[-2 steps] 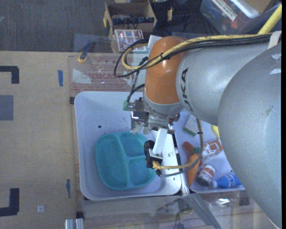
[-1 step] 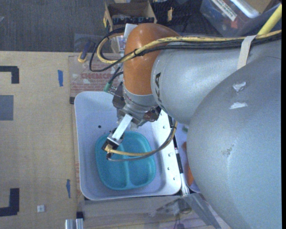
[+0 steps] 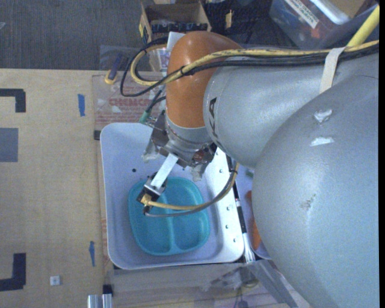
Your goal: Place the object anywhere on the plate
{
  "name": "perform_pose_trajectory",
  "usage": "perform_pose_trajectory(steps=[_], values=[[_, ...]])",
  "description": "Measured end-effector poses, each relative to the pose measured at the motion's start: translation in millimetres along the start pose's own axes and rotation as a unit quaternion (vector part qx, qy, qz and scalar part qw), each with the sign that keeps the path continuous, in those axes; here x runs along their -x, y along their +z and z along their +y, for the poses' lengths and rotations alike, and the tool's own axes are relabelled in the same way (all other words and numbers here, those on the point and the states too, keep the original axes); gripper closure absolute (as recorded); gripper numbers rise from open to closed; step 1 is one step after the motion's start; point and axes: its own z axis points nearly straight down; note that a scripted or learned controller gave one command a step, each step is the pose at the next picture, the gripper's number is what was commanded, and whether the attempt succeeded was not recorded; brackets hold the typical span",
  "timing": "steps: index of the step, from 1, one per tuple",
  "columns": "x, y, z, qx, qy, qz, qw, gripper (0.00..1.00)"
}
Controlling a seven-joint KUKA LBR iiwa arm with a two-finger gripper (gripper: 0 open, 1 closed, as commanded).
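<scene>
Camera view, single frame. Ref. for all pos.: the jaws, which hang under the wrist of the arm (image 3: 186,129), below its orange band.

1. Jaws. Located over the far half of a white bin (image 3: 117,156). Wrist housing and arm body cover them from above. State (released / clenched / grasping) cannot be told, nor whether anything sits between them.

2. Plate (image 3: 180,234). Teal-blue, shallow, rounded corners, divided into compartments by low ridges. Lies flat on the bin floor, just beside the jaws on the side toward the view's bottom edge. Its far rim is the part nearest the jaws. It takes up most of the bin's near half.

3. Obj. to be placed. Cannot be identified w/ certainty. An orange item (image 3: 255,233) shows as a thin sliver, well apart from the jaws on the arm-base side, in the gap between the arm body and the bin wall. It appears to lie in the second bin (image 3: 246,186), which the arm hides for the most part. Shape & type too hidden to tell.

4. Misc.
- Small dark speck (image 3: 133,170) on the bin floor, near the jaws, on the side away from the arm base.
- Table (image 3: 48,180): tan board w/ black corner marks, on that same side, further out.
- Blue tape (image 3: 81,105): short strips stuck to the table.
- Cardboard box (image 3: 174,18): beyond the jaws toward the view's top edge, off the table.
</scene>
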Motion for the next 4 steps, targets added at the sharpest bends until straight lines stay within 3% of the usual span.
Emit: perform_pose_trajectory(steps=[1,2,3,4], values=[[-1,-10,-1,0.001,-0.002,0.0,1.0,1.0],[-3,-20,-23,-0.001,-0.223,0.0,0.9749,1.0],[-11,13,28,0.001,-0.065,0.001,0.9979,1.0],[-11,13,28,0.001,-0.065,0.001,0.9979,0.0]])
